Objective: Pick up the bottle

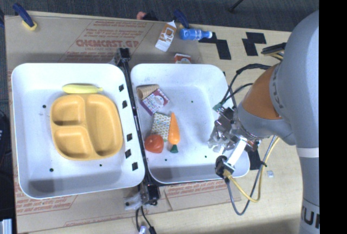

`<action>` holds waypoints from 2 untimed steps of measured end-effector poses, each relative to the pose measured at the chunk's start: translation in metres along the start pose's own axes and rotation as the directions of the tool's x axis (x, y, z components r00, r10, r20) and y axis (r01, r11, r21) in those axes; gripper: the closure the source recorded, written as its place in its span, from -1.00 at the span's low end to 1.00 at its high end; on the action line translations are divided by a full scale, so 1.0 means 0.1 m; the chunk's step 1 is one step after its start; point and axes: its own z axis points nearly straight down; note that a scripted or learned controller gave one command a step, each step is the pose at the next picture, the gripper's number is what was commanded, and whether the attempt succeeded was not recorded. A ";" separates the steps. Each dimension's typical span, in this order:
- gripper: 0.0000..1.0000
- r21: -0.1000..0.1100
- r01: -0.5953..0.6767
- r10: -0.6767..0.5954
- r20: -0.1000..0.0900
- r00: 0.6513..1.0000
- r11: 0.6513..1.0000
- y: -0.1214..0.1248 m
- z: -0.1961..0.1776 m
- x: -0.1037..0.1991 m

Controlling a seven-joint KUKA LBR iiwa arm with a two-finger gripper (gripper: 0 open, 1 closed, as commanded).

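A small bottle with a blue label lies on its side on the cardboard bench, just behind the right bin and outside it. My gripper hangs low over the right bin's right side, near the front right corner, far from the bottle. Nothing shows in its grasp. The grey arm with its orange band comes in from the right above it.
The right bin holds a cone-shaped toy, a red packet, a patterned cracker, a carrot and a tomato. In the left bin are a yellow divided plate and a banana. A small carton lies beside the bottle.
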 end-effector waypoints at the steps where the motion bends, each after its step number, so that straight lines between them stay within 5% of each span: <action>1: 1.00 0.001 -0.289 0.289 0.000 0.957 0.957 0.05 -0.39 -0.05; 2: 1.00 0.003 0.010 -0.010 0.000 1.000 1.000 0.10 -0.29 -0.08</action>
